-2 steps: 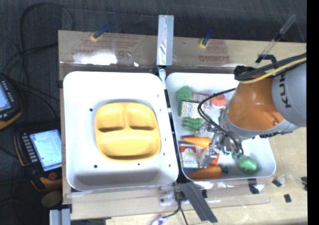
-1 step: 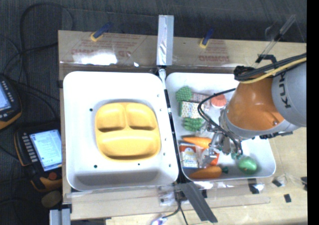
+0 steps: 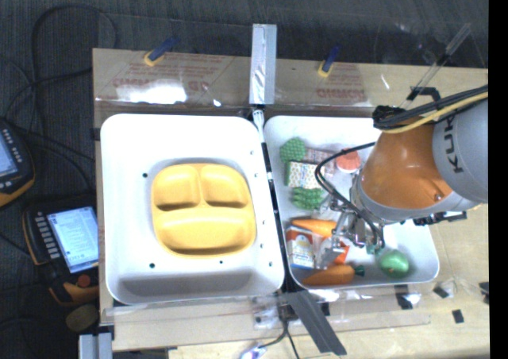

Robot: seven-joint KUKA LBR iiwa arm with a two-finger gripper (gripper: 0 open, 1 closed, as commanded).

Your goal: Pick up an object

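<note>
Claw (image 3: 347, 240) sits low in right bin (image 3: 429, 266) over toy food; grip state: cannot tell. Orange carrot (image 3: 311, 228) just left of claw, green ball (image 3: 393, 262) right of it. Yellow tray (image 3: 204, 206) well left, in left bin (image 3: 127, 191).

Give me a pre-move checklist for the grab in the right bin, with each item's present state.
1. Gripper is over the right bin, above the cluttered toys: ok.
2. Finger state readable: cannot tell, the wrist hides them.
3. Object between the fingers: cannot tell.
4. Single target isolated: not ok. The carrot, the small carton and the orange piece crowd close under the gripper.
5. Green ball lies apart near the bin's right corner, an easier pick: ok.
6. Left bin holds the yellow tray, away from the arm's path: ok.
</note>
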